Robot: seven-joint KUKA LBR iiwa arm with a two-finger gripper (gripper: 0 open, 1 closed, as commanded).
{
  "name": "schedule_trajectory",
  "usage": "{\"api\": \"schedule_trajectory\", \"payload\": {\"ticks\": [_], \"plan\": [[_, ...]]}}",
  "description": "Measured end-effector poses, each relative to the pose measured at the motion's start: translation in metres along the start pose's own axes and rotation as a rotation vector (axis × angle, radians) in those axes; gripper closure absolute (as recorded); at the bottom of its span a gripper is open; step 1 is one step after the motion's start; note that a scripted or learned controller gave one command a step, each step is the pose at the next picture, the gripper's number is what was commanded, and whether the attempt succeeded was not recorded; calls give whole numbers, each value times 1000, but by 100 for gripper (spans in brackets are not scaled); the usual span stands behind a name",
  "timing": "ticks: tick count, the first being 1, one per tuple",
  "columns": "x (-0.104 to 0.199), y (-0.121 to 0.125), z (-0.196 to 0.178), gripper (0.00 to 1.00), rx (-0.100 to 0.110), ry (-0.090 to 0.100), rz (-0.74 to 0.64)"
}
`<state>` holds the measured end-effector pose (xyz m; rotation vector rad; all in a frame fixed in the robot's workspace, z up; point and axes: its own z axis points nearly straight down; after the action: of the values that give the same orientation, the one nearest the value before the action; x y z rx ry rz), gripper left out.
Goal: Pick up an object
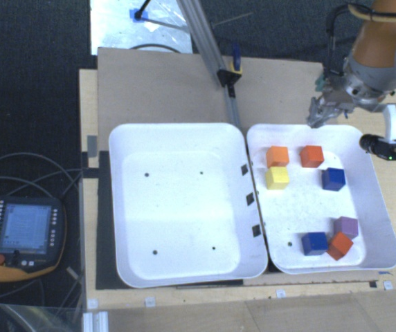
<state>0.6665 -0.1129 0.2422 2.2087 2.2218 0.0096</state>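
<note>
Camera view: the hand (320, 118) hangs over the right bin's (374, 185) far rim — its grip I cannot tell. Inside lie cubes — orange (277, 156), red-orange (311, 155), yellow (277, 178), blue (334, 179) — none touching the hand.

Two shallow white bins sit side by side on the desk (156, 81). The left bin (177, 203) has a bare white floor. The right bin (374, 206) contains seven blocks. At its far end: an orange block (277, 155), a red-orange block (311, 155) to its right, a yellow block (277, 178) touching the orange one's near side, and a blue block (334, 178) further right. At the near right corner: a second blue block (314, 243), a second red-orange block (340, 245) touching it, and a purple block (347, 225) just behind. The gripper (320, 116) hangs over the right bin's far rim, apart from all blocks. A teach pendant (19, 237) lies on the floor at left.
</note>
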Motion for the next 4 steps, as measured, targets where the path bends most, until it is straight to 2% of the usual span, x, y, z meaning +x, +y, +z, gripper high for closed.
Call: {"api": "schedule_trajectory", "payload": {"ticks": [1, 4], "plan": [[0, 1, -18, 100, 5, 1, 0], [156, -60, -17, 100, 12, 4, -4]]}}
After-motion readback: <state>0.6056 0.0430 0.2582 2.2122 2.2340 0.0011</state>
